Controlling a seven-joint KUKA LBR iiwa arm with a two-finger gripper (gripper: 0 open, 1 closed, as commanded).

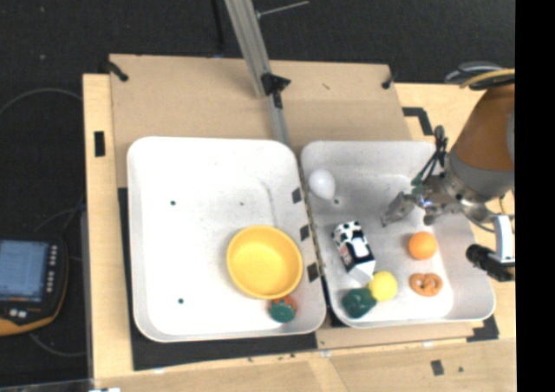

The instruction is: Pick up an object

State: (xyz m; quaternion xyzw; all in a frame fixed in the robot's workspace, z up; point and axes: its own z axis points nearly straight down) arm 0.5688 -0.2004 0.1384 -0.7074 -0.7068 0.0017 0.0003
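The orange ball [422, 245] sat in the right bin [364, 160], just below the gripper [414, 205], whose 2 fingers were spread apart with nothing between them. Beside the ball: a pretzel [425, 284], a yellow ball [383, 286], a black-and-white carton [352, 247]. The yellow bowl [264, 261] rested in the left bin [191, 208].

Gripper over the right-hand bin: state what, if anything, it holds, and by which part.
Nothing is held. The gripper hangs over bare floor of the right bin, with no object between its fingers; the orange ball lies apart from it.
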